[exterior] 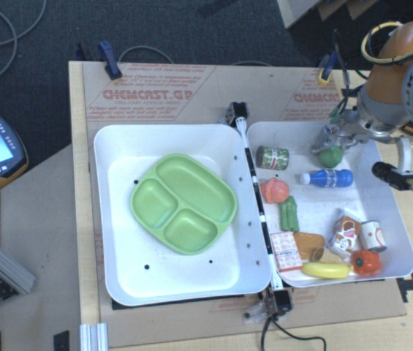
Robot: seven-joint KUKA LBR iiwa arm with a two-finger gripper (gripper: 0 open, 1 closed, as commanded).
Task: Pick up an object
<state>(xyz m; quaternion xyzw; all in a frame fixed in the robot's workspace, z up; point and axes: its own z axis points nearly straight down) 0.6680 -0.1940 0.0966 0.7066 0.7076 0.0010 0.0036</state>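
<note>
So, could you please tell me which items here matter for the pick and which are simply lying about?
In play:
- pincer, low at the right bin's far end
- green round object right under it; a hold can't be confirmed

Lying about:
- blue bottle
- green can
- banana
- tomato
- green divided plate in the left bin

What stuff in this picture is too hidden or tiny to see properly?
- Gripper: in the camera view its fingers sit low over a green object; whether they are open, shut or touching it cannot be told.
- Green object: partly covered by the gripper, so its shape is unclear.
- Arm: cut off by the right edge.
- Can and carton: labels too small to read.
- Brown item: partly under the banana.
</note>
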